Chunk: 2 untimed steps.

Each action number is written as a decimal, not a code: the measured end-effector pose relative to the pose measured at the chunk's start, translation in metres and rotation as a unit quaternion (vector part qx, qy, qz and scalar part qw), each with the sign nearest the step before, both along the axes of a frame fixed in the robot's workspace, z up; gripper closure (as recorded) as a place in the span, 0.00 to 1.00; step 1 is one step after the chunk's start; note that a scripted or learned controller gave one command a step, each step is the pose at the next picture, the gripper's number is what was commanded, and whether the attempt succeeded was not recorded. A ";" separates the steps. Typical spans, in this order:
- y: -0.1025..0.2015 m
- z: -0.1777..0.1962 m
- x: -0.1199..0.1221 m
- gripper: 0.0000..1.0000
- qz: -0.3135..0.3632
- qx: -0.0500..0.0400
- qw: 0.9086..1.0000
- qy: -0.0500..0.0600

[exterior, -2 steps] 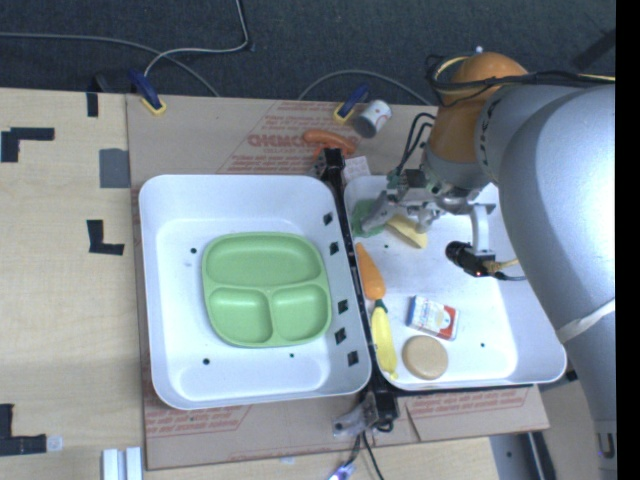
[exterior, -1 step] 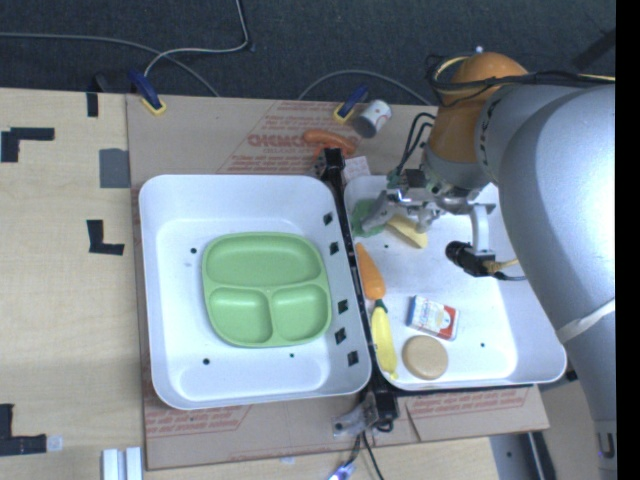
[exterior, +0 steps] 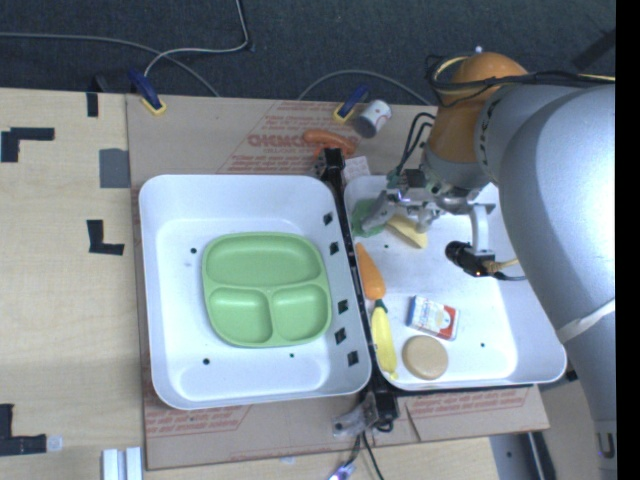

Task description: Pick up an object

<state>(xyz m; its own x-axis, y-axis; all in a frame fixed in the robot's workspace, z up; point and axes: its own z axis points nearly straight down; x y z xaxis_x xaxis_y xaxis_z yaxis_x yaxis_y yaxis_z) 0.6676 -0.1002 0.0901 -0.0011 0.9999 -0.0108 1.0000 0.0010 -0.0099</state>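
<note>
Across the top runs dark carpet [exterior: 300, 18] with a thin white cable [exterior: 200, 50] looping over it, then the pale wood bench [exterior: 60, 298] topped by a cardboard sheet [exterior: 250, 138]. Big grey arm [exterior: 560, 188] comes next, its gripper [exterior: 400, 208] down in the right bin [exterior: 520, 363] near a yellow wedge [exterior: 407, 232]; honestly can't tell how it's set. Left bin [exterior: 170, 268] holds a green divided plate [exterior: 267, 288]. Smaller stuff in the right bin: carrot [exterior: 370, 274], banana [exterior: 382, 340], round tan cookie [exterior: 426, 358], little red-and-white box [exterior: 433, 317].
</note>
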 end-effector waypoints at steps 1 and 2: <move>-0.001 0.000 0.000 0.00 0.000 0.000 1.000 0.000; -0.001 0.000 0.000 0.00 0.000 0.000 1.000 -0.001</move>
<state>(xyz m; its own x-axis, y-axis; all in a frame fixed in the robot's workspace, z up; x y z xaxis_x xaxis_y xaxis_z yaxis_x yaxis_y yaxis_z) 0.6678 -0.1008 0.0901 -0.0018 0.9999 -0.0102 1.0000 0.0017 -0.0088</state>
